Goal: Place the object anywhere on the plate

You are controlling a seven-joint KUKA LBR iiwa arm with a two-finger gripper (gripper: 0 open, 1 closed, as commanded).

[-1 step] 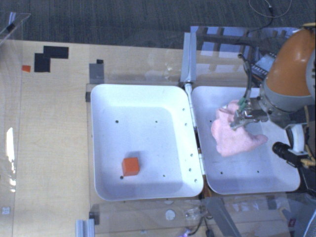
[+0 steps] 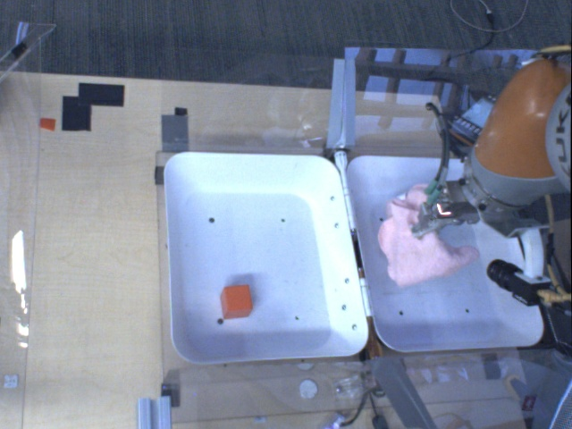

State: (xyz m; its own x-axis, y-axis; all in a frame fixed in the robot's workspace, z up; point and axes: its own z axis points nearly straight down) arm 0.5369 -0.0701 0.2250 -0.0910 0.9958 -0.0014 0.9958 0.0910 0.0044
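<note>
Far to the left of the gripper, in the other bin, an orange cube is seen lying alone. The gripper is held low over a pink plate in the right bin; its state cannot be told.

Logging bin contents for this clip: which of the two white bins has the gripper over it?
The right bin, the one holding the pink cloth; the gripper sits above that cloth. The left bin holds an orange block.

Grey arm with rounded orange band, black cables, small metal end effector.
</note>
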